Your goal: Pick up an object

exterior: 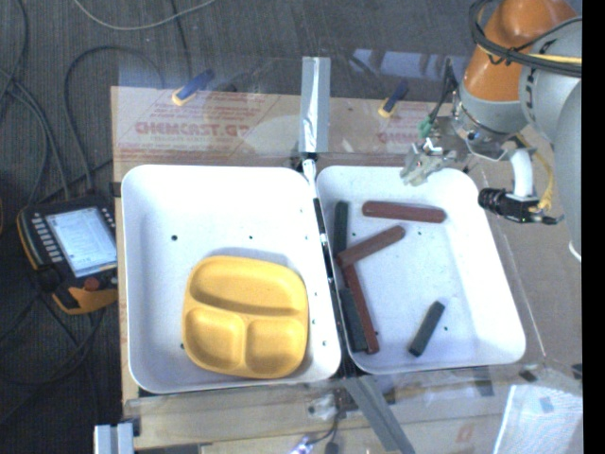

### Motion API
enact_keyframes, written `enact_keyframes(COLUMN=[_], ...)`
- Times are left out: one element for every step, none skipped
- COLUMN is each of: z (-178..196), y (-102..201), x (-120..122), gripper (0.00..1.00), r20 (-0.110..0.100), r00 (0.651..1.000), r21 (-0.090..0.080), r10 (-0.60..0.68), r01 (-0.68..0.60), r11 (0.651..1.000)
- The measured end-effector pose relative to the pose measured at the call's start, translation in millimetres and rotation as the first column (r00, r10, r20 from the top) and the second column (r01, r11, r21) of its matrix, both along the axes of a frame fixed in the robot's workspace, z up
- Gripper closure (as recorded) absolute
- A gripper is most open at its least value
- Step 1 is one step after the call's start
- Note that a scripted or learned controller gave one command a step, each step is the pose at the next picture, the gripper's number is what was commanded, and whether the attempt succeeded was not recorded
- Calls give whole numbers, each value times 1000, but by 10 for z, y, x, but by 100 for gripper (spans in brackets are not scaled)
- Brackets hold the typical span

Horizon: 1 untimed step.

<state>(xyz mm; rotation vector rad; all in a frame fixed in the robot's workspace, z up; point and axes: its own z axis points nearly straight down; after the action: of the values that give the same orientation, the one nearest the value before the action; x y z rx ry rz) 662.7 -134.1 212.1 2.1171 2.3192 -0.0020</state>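
Two shallow white bins sit side by side on the bench: the left bin [151,206] holds a yellow divided tray [248,316] lying flat toward its near side, and the right bin [482,282] holds several slim bars. A brown bar [404,213] lies across the far part of that bin, a second brown bar [371,245] lies slanted just nearer, and a long reddish-brown strip [359,308] runs along the left wall beside a dark strip [340,225]. A short dark block [426,328] lies tilted toward the near right, apart from the others. The gripper [417,168] hangs over the far rim of the right bin, above and apart from the bars, with nothing between its fingers; how wide they stand, I cannot tell.
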Motion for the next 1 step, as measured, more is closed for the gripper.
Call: enact_keyframes(z=[-4], y=[-4], x=[-3], gripper=[0], r20=[-1], r00=[1000], r21=[-1], r10=[-1], r01=[1], r11=[1000])
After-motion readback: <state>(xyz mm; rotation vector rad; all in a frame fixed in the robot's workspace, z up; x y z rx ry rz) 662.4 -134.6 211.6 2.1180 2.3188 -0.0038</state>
